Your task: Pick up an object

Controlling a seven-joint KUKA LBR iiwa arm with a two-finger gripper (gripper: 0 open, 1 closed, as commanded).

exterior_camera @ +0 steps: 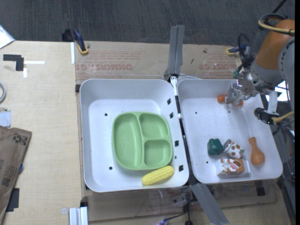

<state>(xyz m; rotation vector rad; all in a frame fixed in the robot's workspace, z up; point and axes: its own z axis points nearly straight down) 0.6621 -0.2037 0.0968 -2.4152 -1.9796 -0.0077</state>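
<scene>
My gripper (234,96) is low over the far side of the right bin (201,172), on the end of the grey arm with the orange band (274,46). A small orange object (221,98) lies right at the gripper, with orange showing on both sides of it. Whether it is gripped is unclear. Nearer the front of the same bin lie a dark green item (215,146), a small printed packet (233,149), a printed carton (231,167) and an orange pear-shaped toy (256,153).
The left bin (93,125) holds a green divided plate (142,140) and a yellow corn cob (157,175) by its front wall. A grey upright post (176,50) stands behind the seam between the bins. Cardboard and a brown bag (11,158) lie on the bench at left.
</scene>
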